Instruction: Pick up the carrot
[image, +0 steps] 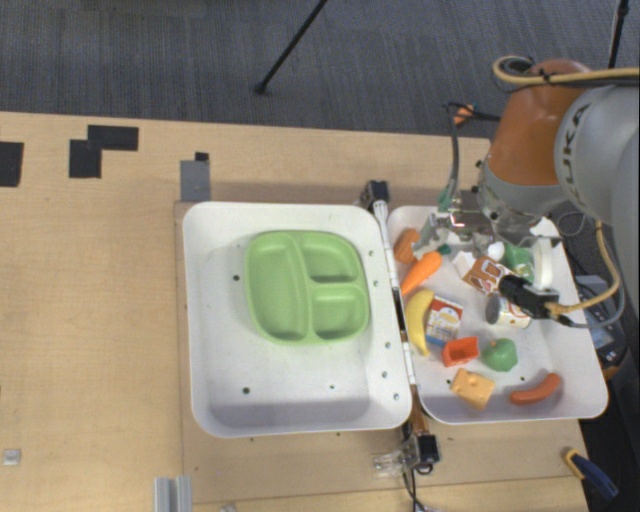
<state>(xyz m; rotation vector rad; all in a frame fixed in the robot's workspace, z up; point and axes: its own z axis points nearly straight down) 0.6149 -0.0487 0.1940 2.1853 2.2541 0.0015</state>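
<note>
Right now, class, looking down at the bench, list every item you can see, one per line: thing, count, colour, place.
white bins: 2, white, side by side on the bench
divided plate: 1, green, in the left bin
carrot: 1, orange, upper left of the right bin
banana: 1, yellow, below the carrot by the bin's left wall
small carton: 1, white with print, beside the banana
red block: 1, red-orange, mid right bin
green pepper: 1, green, right of the red block
cheese wedge: 1, yellow-orange, near the front edge
sausage: 1, red, front right corner
gripper: 1, grey metal, above the right bin's back
</note>
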